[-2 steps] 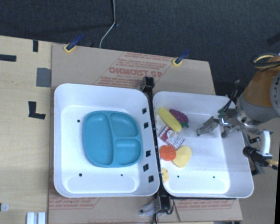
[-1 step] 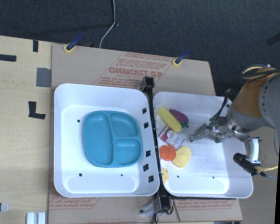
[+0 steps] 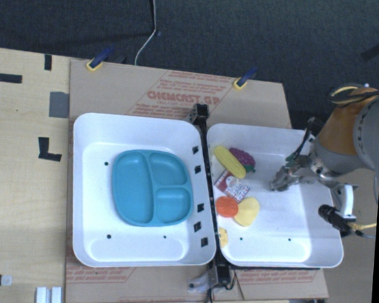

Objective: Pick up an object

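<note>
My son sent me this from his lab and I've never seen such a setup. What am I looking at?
This is one camera fixed above a bench, looking down at a slant. The grey machine with the orange band at the right is a robot arm; its gripper hangs over the right white bin. I see nothing between its fingers. That bin holds toy food along its left side: a yellow banana, purple grapes, an orange piece, a yellow piece and a small red-and-white packet. The left white bin holds a blue divided plate.
</note>
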Controlling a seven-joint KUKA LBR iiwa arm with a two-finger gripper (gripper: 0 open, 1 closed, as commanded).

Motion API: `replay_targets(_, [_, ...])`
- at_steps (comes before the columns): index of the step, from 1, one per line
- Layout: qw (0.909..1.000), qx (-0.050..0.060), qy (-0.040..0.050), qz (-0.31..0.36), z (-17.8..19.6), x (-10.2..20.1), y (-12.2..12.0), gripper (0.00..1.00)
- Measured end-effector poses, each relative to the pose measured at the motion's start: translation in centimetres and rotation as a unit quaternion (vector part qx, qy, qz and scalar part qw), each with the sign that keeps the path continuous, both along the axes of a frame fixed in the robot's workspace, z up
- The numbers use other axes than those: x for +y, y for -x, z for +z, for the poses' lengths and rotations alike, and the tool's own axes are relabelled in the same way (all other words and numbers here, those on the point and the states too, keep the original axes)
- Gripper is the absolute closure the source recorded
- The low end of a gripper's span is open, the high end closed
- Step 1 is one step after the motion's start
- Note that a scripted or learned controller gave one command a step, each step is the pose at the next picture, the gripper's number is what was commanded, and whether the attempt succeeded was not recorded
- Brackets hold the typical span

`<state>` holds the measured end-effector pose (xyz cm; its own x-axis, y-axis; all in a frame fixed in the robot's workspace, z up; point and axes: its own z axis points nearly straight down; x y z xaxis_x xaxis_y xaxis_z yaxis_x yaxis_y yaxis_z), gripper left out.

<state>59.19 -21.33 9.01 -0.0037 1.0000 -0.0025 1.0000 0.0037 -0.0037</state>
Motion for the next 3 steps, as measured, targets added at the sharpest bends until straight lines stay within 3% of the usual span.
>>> replay_targets(3, [1.0, -0.001, -0.0011, -0.001, 12.9, -0.9, 0.8, 1.0])
